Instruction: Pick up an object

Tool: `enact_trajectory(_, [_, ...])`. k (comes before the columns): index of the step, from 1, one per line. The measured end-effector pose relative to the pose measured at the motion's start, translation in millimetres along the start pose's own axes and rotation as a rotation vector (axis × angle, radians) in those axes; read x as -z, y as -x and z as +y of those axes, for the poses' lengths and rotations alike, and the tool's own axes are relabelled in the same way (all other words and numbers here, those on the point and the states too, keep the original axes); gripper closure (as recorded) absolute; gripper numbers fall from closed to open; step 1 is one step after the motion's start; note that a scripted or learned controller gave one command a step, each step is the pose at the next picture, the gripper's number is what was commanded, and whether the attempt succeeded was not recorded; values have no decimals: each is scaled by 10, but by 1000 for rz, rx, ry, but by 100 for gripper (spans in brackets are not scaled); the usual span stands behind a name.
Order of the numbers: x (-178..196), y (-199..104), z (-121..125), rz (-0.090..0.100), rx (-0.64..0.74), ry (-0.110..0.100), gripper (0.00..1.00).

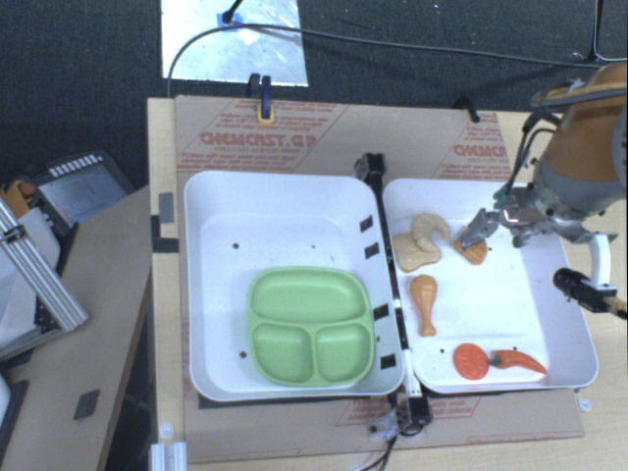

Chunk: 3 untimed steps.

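The gripper [478,235] is down in the right bin [549,307] near its far edge, touching a small brown pastry [475,253]; I cannot tell its state. A beige mushroom [422,241] lies just beside.

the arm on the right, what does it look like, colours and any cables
The arm is a rounded grey body with a broad orange band above the wrist. Thin dark cables loop along its left side down toward the wrist. It ends in a small metallic grey claw. A black knob-like part juts out beneath the arm body.
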<state>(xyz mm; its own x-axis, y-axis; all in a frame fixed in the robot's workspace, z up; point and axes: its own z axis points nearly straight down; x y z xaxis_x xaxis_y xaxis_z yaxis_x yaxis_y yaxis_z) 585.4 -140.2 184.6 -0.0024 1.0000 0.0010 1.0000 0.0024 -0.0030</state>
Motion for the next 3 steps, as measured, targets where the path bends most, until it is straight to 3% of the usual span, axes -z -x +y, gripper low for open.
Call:
enact_trajectory(2, [-1022, 56, 0, 0, -1, 0, 0])
enact_trajectory(3, [-890, 62, 15, -2, 0, 6, 100])
